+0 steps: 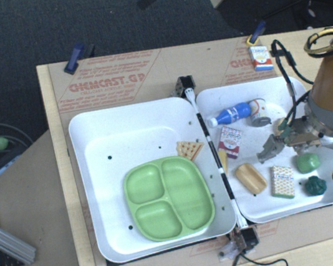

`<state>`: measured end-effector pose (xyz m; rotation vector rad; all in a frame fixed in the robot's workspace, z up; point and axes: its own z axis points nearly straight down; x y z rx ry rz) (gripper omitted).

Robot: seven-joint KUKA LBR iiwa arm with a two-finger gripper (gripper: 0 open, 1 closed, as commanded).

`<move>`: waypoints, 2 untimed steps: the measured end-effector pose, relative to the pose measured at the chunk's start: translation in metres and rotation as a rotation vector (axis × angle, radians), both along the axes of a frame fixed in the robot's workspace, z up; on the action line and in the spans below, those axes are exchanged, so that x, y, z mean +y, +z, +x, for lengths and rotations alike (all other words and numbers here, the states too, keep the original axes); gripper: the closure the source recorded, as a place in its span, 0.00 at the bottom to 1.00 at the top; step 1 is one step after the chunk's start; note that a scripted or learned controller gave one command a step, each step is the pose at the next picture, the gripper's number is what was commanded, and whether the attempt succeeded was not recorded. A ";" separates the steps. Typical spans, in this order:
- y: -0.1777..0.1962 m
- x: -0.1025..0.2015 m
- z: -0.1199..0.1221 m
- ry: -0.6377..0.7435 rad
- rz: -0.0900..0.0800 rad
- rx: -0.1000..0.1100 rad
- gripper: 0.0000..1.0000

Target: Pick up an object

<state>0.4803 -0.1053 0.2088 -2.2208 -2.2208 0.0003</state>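
Dark carpet surrounds the tabletop [113,81], which carries two white bins: the left bin [92,141] contains a green divided plate [168,197] and a waffle-patterned cracker [189,150] at its far right. The right bin [255,209] contains a blue bottle [232,114], a red-and-white packet [229,140], a tan bread-like piece [250,178], a patterned sponge-like block [283,181], a light green object [307,162] and a dark green object [315,185]. The hand [270,149] hangs over the right bin's middle, just left of the light green object, fingers slightly spread and pinching nothing.
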 end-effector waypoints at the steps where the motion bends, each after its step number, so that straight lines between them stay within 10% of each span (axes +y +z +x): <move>1: -0.079 -0.009 0.014 -0.001 0.001 0.003 0.00; 2: -0.118 0.006 0.008 -0.003 -0.004 -0.011 0.00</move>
